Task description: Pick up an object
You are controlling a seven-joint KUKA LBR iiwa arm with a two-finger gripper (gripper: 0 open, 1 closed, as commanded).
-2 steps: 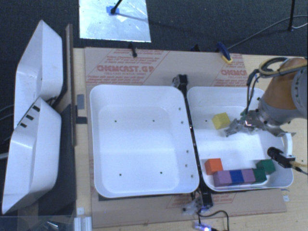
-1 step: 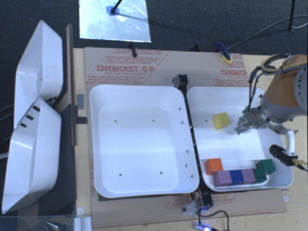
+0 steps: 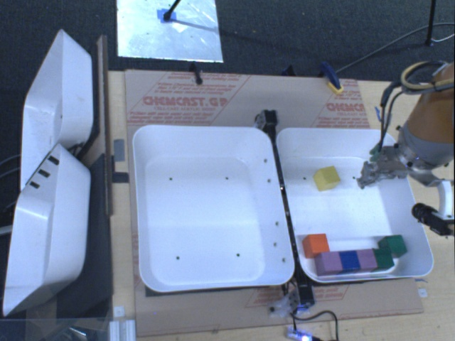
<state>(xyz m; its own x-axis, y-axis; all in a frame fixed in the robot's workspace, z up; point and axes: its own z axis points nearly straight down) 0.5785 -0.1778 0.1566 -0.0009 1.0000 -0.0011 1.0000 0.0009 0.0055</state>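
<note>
Yellow block (image 3: 327,177) left of gripper (image 3: 366,177), near, apart; gripper state unclear.

— What's sitting on the bench (image 3: 121,275)?
— A printed board (image 3: 213,94) is lying flat on it, carrying two white bins side by side, the left bin (image 3: 153,212) and the right bin (image 3: 416,265) touching along their inner rims
</note>
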